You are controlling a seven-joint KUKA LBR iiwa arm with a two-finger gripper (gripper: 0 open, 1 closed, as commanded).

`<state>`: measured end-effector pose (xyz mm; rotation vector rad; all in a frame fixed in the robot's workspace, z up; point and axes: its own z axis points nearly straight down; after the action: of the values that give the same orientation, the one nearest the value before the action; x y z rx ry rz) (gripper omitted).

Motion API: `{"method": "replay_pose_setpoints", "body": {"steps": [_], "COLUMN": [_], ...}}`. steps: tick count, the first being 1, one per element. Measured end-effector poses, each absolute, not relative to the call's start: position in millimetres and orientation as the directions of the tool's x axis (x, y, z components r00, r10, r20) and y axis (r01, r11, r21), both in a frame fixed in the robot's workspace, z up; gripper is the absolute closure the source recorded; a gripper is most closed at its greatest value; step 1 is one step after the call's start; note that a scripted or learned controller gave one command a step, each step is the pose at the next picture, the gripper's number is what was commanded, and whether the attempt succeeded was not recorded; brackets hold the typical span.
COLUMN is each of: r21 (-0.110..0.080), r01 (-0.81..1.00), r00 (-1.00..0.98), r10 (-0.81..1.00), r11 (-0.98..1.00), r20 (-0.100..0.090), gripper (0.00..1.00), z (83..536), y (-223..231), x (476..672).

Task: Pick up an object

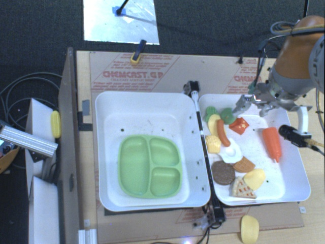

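Overhead, the hand (252, 104) hovers at the right bin's (299, 182) twelve o'clock rim, fingers spread, gripping nothing. Toy food fills that bin: a carrot (272, 143) at three o'clock, a sausage (222, 132) near centre. A green tray (150, 166) sits in the left bin (109, 111).

Single fixed view from above the bench, looking down at a slant. The lens faces the two white bins, which sit side by side across the middle: the left bin (109, 136) with a green tray (150, 165) and the right bin (294, 179) with toy food. The camera stands far enough off to take in both bins whole, the cardboard sheet (152, 70) under them and dark floor (40, 29) beyond the bench's far edge. The arm (299, 50) enters at the upper right, cut by the frame edge. The bench's near edge runs along the bottom of the frame.
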<state>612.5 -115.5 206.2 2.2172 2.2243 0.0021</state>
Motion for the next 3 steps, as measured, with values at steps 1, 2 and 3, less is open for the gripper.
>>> {"method": "replay_pose_setpoints", "body": {"steps": [1,2,3], "r21": [0.001,0.004,0.003], "r01": [1.0,1.0,1.0], "r00": [-0.007,-0.006,0.001], "r10": [1.0,1.0,1.0], "r11": [0.007,0.006,-0.001], "r20": [0.0,0.0,-0.001], "gripper": [0.0,1.0,1.0], "z": [116,129,188], "y": [-83,-85,-143], "x": [630.7,630.8,605.8]}}
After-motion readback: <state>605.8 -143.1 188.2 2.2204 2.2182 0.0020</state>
